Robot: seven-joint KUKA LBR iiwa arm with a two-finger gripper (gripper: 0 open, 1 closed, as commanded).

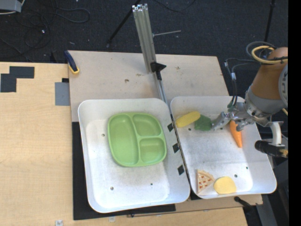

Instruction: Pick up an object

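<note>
Two white bins sit side by side on the bench; the left bin [94, 182] carries a green divided plate [137, 139] lying flat, the right bin [221, 164] carries the loose pieces that suit a pick. The gripper [225, 120] is low over the right bin's far half, reaching in from the right, its tip pointing toward a dark green piece [203, 124] and just beside it; whether they touch I cannot tell. State of the claw: cannot tell, too small and dark against the wrist. A yellow piece [187, 118] lies touching or nearly touching the green one, close to the wall between the bins, so little room on that side. An orange carrot [236, 133] lies just under the wrist, crowding the approach. A pizza slice [204, 181] and a yellow round [225, 185] rest near the near rim, well apart from the arm, with open floor between.
</note>
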